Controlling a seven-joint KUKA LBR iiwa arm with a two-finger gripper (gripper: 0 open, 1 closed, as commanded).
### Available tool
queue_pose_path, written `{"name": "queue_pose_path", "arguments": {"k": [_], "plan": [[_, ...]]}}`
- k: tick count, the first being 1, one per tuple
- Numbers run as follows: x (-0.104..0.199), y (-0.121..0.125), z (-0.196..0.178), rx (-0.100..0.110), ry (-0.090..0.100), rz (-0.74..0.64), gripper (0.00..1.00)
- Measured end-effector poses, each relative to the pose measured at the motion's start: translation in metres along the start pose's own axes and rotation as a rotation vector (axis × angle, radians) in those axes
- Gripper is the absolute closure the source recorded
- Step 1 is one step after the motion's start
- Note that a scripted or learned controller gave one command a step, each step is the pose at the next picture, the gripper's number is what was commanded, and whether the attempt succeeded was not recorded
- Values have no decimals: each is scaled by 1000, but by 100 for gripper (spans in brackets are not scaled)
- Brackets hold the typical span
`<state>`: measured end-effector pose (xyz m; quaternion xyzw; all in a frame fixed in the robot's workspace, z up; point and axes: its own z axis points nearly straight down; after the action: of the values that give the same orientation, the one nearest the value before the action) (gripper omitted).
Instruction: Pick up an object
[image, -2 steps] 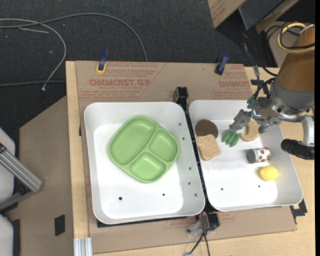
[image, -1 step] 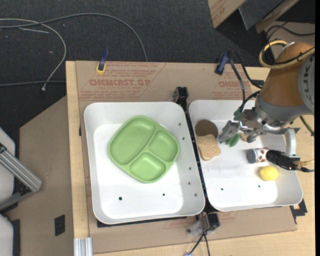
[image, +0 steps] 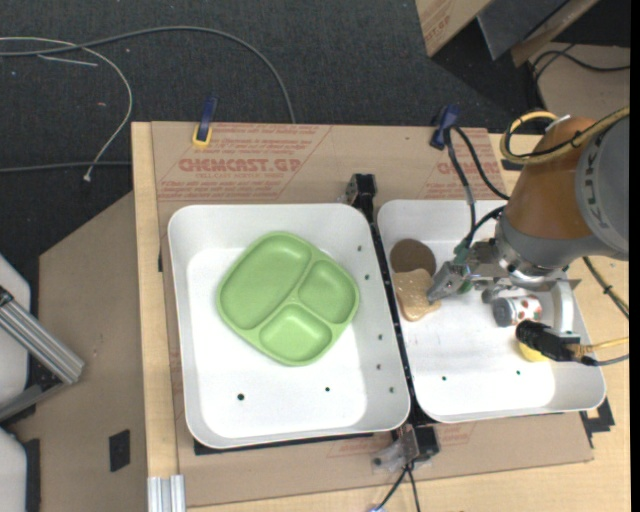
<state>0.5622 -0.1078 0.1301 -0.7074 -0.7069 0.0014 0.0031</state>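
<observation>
In the right bin (image: 480, 400), near its left wall, a flat brown round piece (image: 410, 256) lies with a tan, bread-like piece (image: 414, 298) just in front of it. My gripper (image: 443, 283) is low over the right bin, pointing left. Its tip is right beside the tan piece's right edge. I see nothing held in it. The grey arm with its orange band (image: 545, 195) comes in from the right above the bin.
A green divided plate (image: 288, 297) lies in the middle of the left bin (image: 200, 380). A small white item with red marks (image: 505, 308) sits under the wrist in the right bin. Black clamps (image: 361, 188) hold the bins where they meet.
</observation>
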Motion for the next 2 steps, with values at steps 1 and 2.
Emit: {"name": "queue_pose_path", "arguments": {"k": [1, 2], "plan": [[0, 2, 44, -6, 1, 0, 0], [1, 5, 29, -16, 1, 0, 100]]}}
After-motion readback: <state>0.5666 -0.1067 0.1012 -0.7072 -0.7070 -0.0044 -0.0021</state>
